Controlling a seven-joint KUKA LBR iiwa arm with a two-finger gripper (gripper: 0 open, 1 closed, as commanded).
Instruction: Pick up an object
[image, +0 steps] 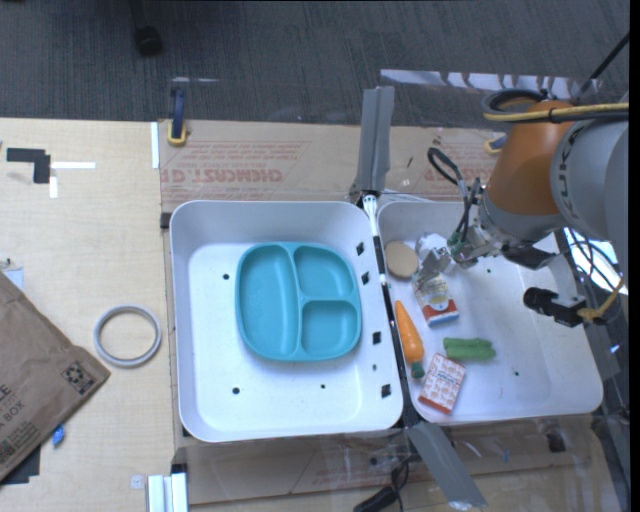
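1. While low over the right bin (560, 390), end effector (437, 262) sits near the back left corner, right by a small red and white box (439, 309).
2. Cannot tell if clenched or let go; too small and mixed up with the shiny thing there.
3. Nothing seen lifted, so pick not done yet.
4. Just beside and to the left: a round tan cookie (402, 259).
5. Nearer the front: an orange carrot (408, 334), a green pickle (468, 349), a red snack packet (443, 383).
6. Left to do: grab one, lift up.
7. Over in the left bin (200, 390): a blue tray (297, 300), well apart.
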